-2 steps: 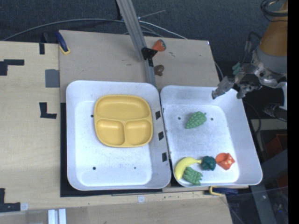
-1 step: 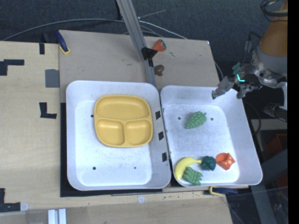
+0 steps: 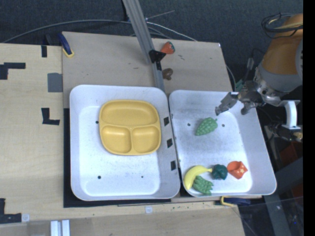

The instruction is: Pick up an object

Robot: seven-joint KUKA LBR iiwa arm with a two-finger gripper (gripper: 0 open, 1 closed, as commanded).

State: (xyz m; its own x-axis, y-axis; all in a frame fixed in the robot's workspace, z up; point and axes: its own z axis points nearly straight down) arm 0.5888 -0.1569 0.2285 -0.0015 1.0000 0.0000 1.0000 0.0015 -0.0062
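Wooden bench (image 3: 113,63) over dark carpet, bearing two shallow white bins side by side; black tape marks at left, slanted metal post at the rear between the bins. Left bin (image 3: 83,181): one yellow divided plate (image 3: 130,127), three compartments, nothing on it. Right bin (image 3: 256,146): green grape-like cluster (image 3: 206,126) alone near the middle; along the near edge a crowded group, touching or nearly so: yellow banana (image 3: 193,173), small green leafy piece (image 3: 202,185), dark teal item (image 3: 219,172), red-orange item (image 3: 237,169).

Grey arm entering from the right, orange band at the upper right corner. Gripper (image 3: 235,103) at the right bin's upper right, above and to the right of the green cluster, apart from it. Two fingers splayed apart, nothing between them: open and unladen. Height above the bin floor not determinable from this angle.

Assessment: pick not yet made; nearest candidate the green cluster, well apart from the rest.

Risks noted:
- Bumpy, tapering cluster liable to squirt out sideways on closing if approached off-centre.
- Descent too shallow: closure on air above the item.
- Descent too near the bin wall: finger strike on the rim.
- Diversion to the near-edge group: neighbours crowding the fingers, two items pinched or one shoved away.
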